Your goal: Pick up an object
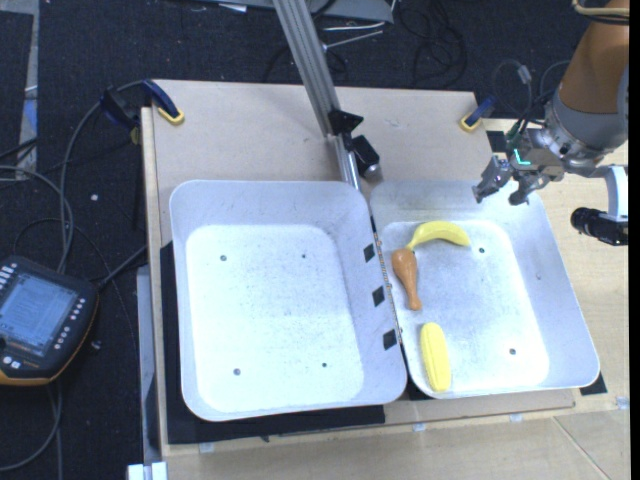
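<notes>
step: approach | jaws (505,190) — spread, holding nothing, above far rim of right shallow white plastic bin (560,298) | target: curved yellow plastic banana (439,234) in that bin, beside brown toy drumstick (406,274) | advice — descend centred, straddle its narrow width

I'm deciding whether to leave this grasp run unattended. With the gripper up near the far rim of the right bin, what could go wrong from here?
1. The banana and the chicken drumstick lie close together, so closing on one may nudge the other.
2. The gripper hangs over the right bin's far rim; descending there could clip it.
3. The corn cob is rounded and may roll from the fingers.
</notes>
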Tool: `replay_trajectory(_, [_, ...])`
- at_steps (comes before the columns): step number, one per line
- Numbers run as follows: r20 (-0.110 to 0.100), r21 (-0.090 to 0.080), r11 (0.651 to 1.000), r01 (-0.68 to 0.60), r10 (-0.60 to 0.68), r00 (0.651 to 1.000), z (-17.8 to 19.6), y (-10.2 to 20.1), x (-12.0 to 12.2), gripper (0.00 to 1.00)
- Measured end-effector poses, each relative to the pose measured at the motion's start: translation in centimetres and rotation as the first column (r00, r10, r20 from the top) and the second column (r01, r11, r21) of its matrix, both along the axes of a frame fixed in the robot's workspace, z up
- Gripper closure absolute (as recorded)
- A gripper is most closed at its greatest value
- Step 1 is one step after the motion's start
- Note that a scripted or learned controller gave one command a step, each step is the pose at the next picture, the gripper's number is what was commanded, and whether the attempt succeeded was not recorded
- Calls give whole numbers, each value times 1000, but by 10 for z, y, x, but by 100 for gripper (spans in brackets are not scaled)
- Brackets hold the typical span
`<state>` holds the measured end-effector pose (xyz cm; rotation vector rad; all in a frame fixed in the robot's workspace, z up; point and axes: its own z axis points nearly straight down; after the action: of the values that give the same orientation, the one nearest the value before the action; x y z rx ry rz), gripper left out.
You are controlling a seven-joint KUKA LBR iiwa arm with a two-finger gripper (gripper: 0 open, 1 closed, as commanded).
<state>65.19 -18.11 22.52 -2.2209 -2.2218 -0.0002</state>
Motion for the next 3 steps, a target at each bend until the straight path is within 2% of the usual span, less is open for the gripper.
replay_trajectory(1, [0, 0, 1000, 0, 0, 1000, 0, 0, 0, 0])
replay_trajectory(3, [-5, 1, 1000, 0, 0, 1000, -125, 3, -8, 0])
